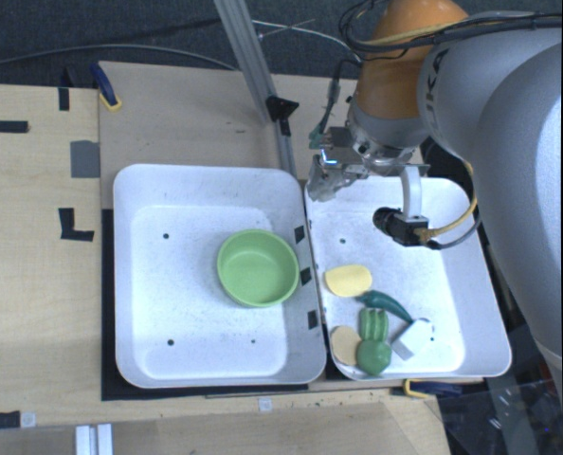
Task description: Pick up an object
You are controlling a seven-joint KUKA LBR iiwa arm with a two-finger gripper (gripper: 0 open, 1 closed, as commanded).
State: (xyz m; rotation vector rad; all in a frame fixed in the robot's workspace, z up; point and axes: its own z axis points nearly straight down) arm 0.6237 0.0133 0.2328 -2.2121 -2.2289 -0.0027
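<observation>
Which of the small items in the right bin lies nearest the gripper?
The yellow piece; it lies above the green items and nearest the gripper.

Grey arm (509, 150) reaches in, end effector (327, 186) pointing down.

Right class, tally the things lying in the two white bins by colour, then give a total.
Green: 4, the bowl, the curved pepper-like piece, the blocky piece and the rounded piece
Yellow: 2, the oval piece and the piece at the near rim
Total: 6
</observation>
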